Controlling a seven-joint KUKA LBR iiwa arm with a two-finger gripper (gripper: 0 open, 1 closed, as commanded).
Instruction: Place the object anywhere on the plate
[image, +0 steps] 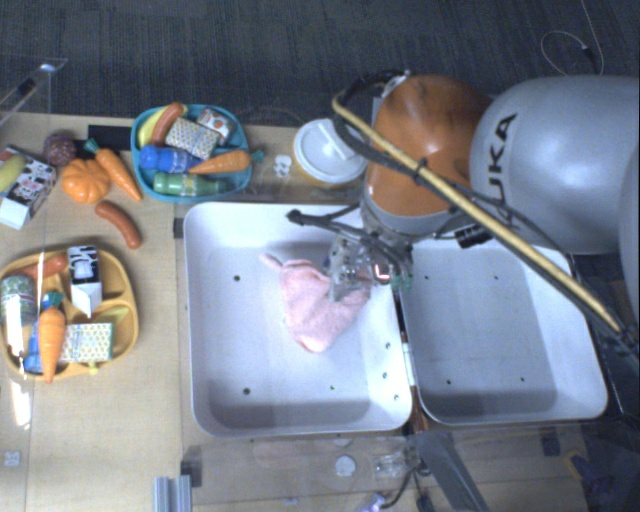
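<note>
the worry from here is plain: no plate sits near the gripper (352, 278), so the pink cloth-like object (315, 305) could slip loose on a long carry, or drag limp along the left bin (220, 330) (1 of 2 bins) if only a corner is caught. the gripper hangs right at the object's upper right edge, seemingly touching it, but whether it is spread or pinched on the fabric i cannot tell from here.

Wooden bench (110, 420), two white bins (230, 400) at centre, yellow tray (125, 300) at nine o'clock, blue bowl (240, 178) and loose toy carrot (122, 172) at eleven
</note>
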